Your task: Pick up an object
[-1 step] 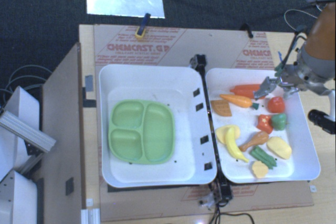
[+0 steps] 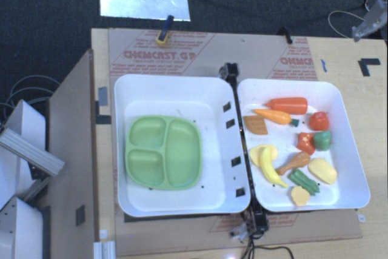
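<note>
Robot lab: bench [image 2: 73, 148] with twin white bins [image 2: 182, 88], toy food [image 2: 285, 105].

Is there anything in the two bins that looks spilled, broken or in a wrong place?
Nothing stands out. The green divided plate lies flat in the left bin, and the toy foods, such as the banana and carrot, all lie inside the right bin.

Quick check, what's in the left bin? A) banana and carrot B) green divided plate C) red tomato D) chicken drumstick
B: the green divided plate lies alone in the left bin; the toy foods, such as the banana, sit in the right bin.
</note>
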`<state>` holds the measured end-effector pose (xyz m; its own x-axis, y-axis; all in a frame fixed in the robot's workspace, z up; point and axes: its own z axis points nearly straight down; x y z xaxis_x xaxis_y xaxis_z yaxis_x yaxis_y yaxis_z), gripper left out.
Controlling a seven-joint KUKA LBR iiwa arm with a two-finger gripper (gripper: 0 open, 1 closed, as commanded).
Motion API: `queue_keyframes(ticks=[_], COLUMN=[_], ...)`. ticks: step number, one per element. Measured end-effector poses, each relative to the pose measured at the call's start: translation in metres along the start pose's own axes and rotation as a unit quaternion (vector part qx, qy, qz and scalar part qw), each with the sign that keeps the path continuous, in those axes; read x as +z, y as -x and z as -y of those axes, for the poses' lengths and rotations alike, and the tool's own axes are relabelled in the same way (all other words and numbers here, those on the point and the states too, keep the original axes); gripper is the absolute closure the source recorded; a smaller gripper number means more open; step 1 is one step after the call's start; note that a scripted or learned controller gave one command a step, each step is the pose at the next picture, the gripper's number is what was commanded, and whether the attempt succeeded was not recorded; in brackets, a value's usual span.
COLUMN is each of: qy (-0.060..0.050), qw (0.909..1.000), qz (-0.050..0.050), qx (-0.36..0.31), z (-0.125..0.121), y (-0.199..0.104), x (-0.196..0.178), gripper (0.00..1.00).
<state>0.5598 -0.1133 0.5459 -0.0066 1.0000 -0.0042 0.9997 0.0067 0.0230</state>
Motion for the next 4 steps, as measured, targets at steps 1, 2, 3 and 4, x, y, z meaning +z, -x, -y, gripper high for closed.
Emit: queue_keyframes(ticks=[1,2,3,4], qy=[-0.018,-0.002,-0.016,-0.009], qw=[0.9998,1.0,0.9999,1.0], qz=[-0.004,-0.002,-0.003,-0.002], qx=[0.0,0.0,-0.004,0.0], z=[0.044,0.049,0.011,0.01], y=[-0.044,-0.058,-0.162,-0.156], x=[0.143,0.003,0.123,0.104], gripper=[0.0,0.0,0.0,1.0])
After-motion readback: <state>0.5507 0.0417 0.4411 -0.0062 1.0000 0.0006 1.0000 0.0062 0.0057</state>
